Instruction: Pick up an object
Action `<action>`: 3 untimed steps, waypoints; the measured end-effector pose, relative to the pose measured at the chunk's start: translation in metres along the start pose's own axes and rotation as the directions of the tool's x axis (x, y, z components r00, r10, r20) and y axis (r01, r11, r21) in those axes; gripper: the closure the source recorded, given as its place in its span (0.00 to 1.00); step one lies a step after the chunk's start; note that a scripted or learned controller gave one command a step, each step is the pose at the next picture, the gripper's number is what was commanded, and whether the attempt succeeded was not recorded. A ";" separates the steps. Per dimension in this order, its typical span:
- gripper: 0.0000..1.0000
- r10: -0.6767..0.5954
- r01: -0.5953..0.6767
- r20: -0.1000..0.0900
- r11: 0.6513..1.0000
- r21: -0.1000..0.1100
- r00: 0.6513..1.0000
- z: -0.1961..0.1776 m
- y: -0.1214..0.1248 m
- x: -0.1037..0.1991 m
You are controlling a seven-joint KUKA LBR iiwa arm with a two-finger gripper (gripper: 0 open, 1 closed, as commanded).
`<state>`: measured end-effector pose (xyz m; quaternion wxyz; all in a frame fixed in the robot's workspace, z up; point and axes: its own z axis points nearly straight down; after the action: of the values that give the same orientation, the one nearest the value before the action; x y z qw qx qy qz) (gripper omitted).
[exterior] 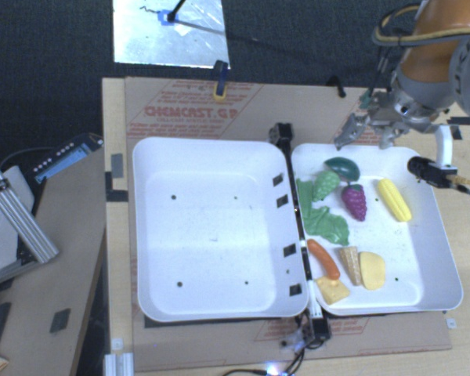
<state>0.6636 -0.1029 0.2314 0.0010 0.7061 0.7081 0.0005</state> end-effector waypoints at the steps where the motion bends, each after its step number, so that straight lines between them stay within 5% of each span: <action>1: 1.00 -0.003 0.003 0.000 1.000 -0.004 1.000 -0.011 0.001 0.000; 2: 1.00 -0.005 0.005 0.002 1.000 -0.021 1.000 -0.185 0.007 0.016; 3: 1.00 0.002 -0.002 0.001 1.000 0.002 1.000 -0.123 0.005 0.000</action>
<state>0.6685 -0.1025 0.3541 0.0003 0.7069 0.7073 -0.0006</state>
